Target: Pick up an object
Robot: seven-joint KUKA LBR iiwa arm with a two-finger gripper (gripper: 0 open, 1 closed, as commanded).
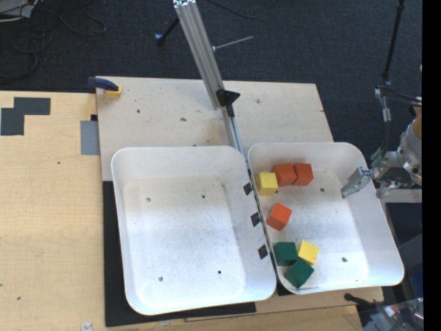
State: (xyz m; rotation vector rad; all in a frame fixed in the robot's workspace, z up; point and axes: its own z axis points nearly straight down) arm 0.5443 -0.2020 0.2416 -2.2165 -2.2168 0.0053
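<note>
At the right rim of the right bin (pixel 372 216), the gripper (pixel 356 183) reaches in from the side with its grey fingers (pixel 353 185) hanging just over the bin's inner wall; whether they stand apart or together cannot be told from this angle, and nothing is seen between them. All the blocks lie to the left of the fingers, well apart from them. Nearest, at about the same height in the view, are 2 orange-red cubes (pixel 293 174) touching side by side, with a yellow cube (pixel 267 181) just beside them against the bin's left wall. Lower and further left sits 1 more orange cube (pixel 279 216), alone. Below the fingers and to their left, near the bin's front edge, 2 dark green cubes (pixel 292 263) cluster with a second yellow cube (pixel 308 252) touching them. The left bin (pixel 179 233) lies beyond the dividing rail.
</note>
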